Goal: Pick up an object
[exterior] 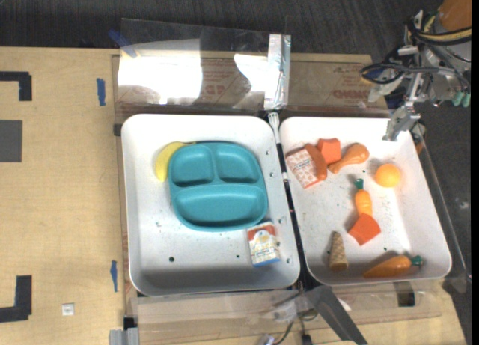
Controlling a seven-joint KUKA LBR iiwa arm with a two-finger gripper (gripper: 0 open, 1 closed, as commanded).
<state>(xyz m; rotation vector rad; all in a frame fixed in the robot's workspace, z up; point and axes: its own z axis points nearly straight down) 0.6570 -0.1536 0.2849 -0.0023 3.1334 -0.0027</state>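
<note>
The gripper hangs over the far right corner of the right bin; its fingers are too small to read, so I cannot tell whether they are open or closed, and nothing shows between them. This looks like the approach step, with nothing picked yet. The nearest candidate is the orange ball, just below it. Next, the gripper must descend squarely over one item.
</note>
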